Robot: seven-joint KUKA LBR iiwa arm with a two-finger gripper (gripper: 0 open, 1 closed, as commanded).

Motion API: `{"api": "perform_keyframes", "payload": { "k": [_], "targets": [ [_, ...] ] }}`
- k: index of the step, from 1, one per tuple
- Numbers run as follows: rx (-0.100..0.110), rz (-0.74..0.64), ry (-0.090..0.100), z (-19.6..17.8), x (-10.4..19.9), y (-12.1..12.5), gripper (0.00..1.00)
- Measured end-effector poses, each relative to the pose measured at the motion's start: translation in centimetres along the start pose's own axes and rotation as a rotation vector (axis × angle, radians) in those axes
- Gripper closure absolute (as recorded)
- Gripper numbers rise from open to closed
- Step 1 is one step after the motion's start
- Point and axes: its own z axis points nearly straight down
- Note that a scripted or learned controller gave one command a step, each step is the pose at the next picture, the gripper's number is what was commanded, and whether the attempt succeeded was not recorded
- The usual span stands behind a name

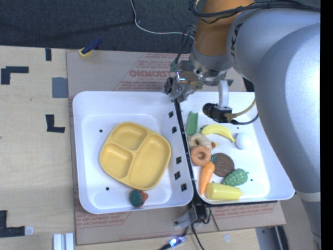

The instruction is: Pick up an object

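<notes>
No single target stands out; the loose toy food sits mostly in the right bin (271, 177): long green vegetable (193, 123) upright along the inner wall, yellow banana (218, 132) just beside it, white egg (243, 140) near the banana's tip, pale beige lumpy piece (196, 140) touching a glazed brown donut (201, 154), orange carrot (206, 177) slanting down from the donut, dark brown round disc (223, 164) beside the carrot, bumpy green piece (235, 177) below the disc, and a smooth yellow oblong piece (222, 192) at the near wall. Left bin (83, 139) has a yellow three-compartment plate (136, 155) lying flat mid-bin, with a small green-and-red round toy (138, 197) just off the plate's near edge. Gripper (176, 85) sits at the far end of the divide between the two bins, over the rims, apart from all the toys; nothing is seen held in it. Can't tell how far open it is, too dark and cluttered there. Both bins rest on a cardboard sheet (130, 72) on the bench.
</notes>
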Motion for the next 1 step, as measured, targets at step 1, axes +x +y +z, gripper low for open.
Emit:
{"api": "perform_keyframes", "payload": {
  "k": [1],
  "targets": [
    [-0.001,0.0,0.0,-0.03,-0.56,0.37,1.0]
  ]
}}
